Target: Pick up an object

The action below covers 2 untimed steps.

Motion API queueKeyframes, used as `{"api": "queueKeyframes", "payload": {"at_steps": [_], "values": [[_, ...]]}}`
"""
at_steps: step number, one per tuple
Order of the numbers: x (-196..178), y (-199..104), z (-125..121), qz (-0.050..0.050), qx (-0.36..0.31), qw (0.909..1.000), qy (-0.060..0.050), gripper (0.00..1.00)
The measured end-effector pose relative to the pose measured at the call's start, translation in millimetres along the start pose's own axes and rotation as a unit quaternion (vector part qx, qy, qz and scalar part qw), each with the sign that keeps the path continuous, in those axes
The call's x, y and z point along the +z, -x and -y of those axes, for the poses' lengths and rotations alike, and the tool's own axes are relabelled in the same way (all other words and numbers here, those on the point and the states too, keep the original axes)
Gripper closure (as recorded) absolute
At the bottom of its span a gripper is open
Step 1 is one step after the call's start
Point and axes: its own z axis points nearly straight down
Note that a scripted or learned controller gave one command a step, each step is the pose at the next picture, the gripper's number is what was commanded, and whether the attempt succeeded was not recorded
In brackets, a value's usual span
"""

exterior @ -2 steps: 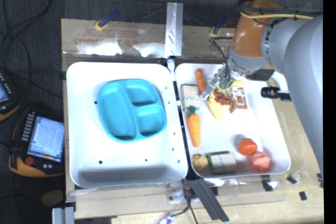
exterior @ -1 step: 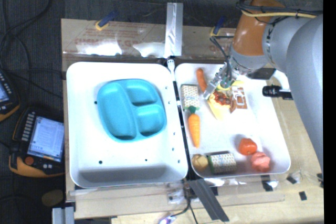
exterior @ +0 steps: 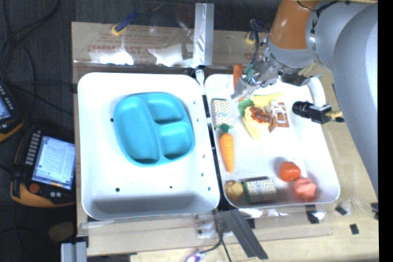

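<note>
1. A grey robot arm with an orange band reaches in from the right over two shallow white bins set side by side on a bench, seen from above at a slant.
2. The left bin (exterior: pixel 92 150) holds a blue divided tray (exterior: pixel 155 127).
3. The right bin (exterior: pixel 322 150) holds the toys that could be picked. Near its far left corner lies a yellow wedge like a pizza slice (exterior: pixel 261 115) with red and green bits on it, and beside it a small checkered block (exterior: pixel 221 111). A toy carrot (exterior: pixel 226 149) lies along the left wall. At the near edge sit a tan round piece (exterior: pixel 233 188), a grey grater-like block (exterior: pixel 260 189), an orange-red round piece (exterior: pixel 289 170) and a pink piece (exterior: pixel 304 188).
4. The gripper (exterior: pixel 250 84) hangs low over the far left corner of the right bin, just beside the top of the yellow wedge and the checkered block.
5. The step looks like the approach or descent toward a grasp; nothing appears lifted.
6. The jaws are blurred and seen end-on, so I cannot tell how far open they are, or whether they touch or hold anything.
7. The next move would call for settling squarely over one toy in that crowded corner.
</note>
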Motion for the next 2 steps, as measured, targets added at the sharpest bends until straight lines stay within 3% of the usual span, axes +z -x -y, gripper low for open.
{"api": "queueKeyframes", "payload": {"at_steps": [1, 2], "values": [[0, 0, 0, 0.000, 0.000, 1.0000, 0.000, 0.00], [-42, 5, -22, 0.001, -0.102, 0.9948, 0.000, 0.00]]}}
